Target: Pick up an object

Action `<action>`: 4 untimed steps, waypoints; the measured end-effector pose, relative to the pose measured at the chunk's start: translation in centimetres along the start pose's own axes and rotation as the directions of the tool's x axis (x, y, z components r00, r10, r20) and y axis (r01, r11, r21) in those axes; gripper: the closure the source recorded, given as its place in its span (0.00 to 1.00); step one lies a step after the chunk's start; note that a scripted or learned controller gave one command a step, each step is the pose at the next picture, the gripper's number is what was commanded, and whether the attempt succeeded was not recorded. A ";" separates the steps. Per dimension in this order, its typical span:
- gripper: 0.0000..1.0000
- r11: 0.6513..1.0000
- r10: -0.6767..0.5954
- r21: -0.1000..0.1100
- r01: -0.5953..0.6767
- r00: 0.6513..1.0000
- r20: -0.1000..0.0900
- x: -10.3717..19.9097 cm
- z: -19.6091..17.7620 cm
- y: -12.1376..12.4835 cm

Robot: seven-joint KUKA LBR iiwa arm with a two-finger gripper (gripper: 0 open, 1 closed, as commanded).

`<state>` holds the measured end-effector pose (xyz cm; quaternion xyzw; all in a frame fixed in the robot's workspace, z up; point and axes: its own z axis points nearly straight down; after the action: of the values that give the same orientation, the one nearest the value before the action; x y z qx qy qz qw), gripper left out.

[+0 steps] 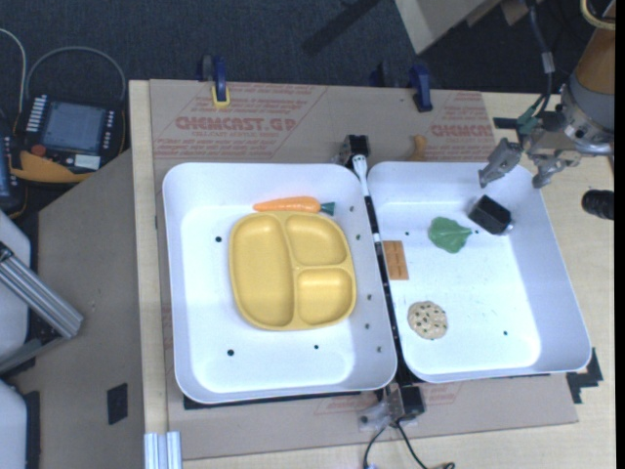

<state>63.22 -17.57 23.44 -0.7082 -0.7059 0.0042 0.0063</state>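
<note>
Your gripper [520,167] hangs over the far edge of the right bin [547,291], fingers spread wide with nothing between them. A black block [490,215] lies just below it, beside a green leaf [449,234]. Nearer you sits a cookie [427,319]; a carrot [288,204] borders the yellow tray [291,269] in the left bin [195,291].

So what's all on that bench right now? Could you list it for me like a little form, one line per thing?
left bin: holds a yellow divided plate, with a carrot beside the plate's far edge
right bin: holds a green leaf, a black block, a cookie and a small orange-brown block
pincer: open, over the right bin's far corner, above the black block, holding nothing
arm: reaches in from the right
</note>
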 end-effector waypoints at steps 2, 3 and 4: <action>0.00 1.000 -0.005 -0.009 0.005 1.000 0.002 0.1 3.8 1.1; 0.00 1.000 -0.005 -0.011 0.005 1.000 0.002 0.1 8.1 1.5; 0.00 1.000 -0.005 -0.022 0.005 1.000 0.011 0.0 13.8 1.8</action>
<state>64.83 -17.50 9.67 -0.7064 -0.7078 0.0006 -0.0054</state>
